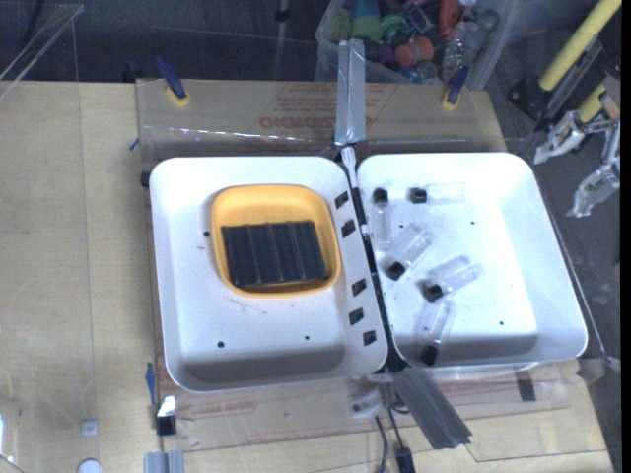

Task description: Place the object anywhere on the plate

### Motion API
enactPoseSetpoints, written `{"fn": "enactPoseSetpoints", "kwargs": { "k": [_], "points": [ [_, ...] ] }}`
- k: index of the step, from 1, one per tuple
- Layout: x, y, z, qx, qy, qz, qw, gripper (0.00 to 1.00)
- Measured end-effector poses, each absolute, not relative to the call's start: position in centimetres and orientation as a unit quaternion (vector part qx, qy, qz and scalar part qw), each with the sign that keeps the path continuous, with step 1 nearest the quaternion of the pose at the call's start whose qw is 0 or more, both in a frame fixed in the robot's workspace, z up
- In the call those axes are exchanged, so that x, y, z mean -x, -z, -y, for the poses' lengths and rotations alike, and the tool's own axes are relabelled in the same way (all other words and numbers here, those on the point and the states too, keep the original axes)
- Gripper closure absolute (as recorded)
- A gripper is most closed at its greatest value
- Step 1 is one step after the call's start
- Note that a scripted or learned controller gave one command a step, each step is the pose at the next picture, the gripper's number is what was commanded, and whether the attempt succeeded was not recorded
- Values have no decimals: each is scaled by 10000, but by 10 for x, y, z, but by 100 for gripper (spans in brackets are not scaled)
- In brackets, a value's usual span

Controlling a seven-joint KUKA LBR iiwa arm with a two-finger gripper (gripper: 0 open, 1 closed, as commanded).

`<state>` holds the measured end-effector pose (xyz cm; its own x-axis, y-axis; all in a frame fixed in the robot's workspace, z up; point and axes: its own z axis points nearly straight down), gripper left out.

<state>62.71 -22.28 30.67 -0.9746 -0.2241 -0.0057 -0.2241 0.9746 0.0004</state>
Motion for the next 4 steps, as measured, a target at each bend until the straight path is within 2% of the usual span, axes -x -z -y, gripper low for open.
{"fn": "enactPoseSetpoints", "kwargs": {
  "k": [1, 2, 4],
  "points": [
    [-628, -319, 225, 1095, -4, -9940, 80, 100],
    [-669, -256, 221, 3019, 4, -9533, 48, 100],
    [-669, -273, 221, 5720, 10, -8203, 48, 100]
  ]
}}
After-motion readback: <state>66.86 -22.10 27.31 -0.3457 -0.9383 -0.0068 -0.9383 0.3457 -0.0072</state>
